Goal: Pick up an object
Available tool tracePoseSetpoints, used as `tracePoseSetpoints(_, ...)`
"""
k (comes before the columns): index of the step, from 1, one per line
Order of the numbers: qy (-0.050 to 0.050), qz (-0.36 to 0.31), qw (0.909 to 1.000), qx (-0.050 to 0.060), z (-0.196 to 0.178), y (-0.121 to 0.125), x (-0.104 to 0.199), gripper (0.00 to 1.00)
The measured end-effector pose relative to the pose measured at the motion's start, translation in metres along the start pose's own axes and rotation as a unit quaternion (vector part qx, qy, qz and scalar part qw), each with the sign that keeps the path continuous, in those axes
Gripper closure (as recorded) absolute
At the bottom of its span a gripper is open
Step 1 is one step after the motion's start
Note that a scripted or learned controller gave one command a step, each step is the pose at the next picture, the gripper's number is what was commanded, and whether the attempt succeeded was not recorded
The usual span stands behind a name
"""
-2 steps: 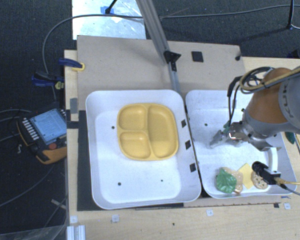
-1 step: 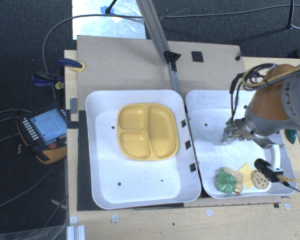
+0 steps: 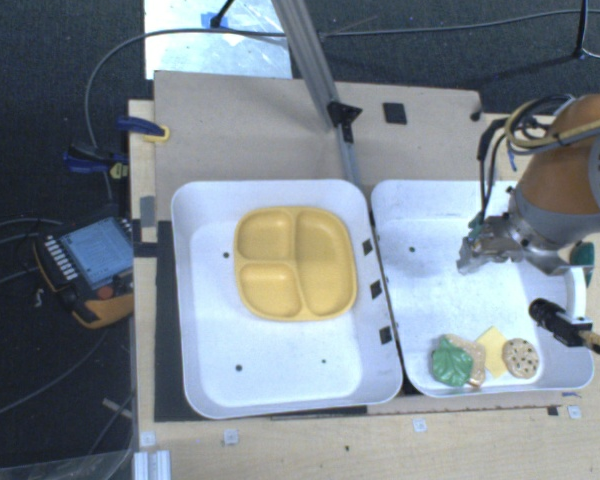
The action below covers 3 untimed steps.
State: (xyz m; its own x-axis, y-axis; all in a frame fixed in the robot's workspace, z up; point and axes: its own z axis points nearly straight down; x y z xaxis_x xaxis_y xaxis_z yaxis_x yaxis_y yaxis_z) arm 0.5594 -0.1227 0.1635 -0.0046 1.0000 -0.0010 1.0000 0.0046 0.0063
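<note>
arm (image 3: 565, 203): you see grey casing with an orange band
cables (image 3: 500, 143): black and yellow loops
gripper (image 3: 477, 253): grey metal

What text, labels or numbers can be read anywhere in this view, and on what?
None legible.
Handheld device left of the bins: its screen is lit blue, but too blurred to read.
Black patches on the board and along the edge of the left bin: plain, no marks.
Yellow plate, cookie, green leaf: no print.
Gripper: no label can be made out.
</note>
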Motion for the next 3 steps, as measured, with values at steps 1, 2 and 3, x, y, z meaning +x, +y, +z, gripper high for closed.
tracePoseSetpoints(1,0.0,-0.001,1.0,0.0,-0.046,0.001,0.006,1.0)
tracePoseSetpoints(2,0.0,-0.001,1.0,0.0,-0.076,0.002,0.006,1.0)
tracePoseSetpoints(3,0.001,-0.003,1.0,0.003,-0.075,-0.011,0.065,1.0)
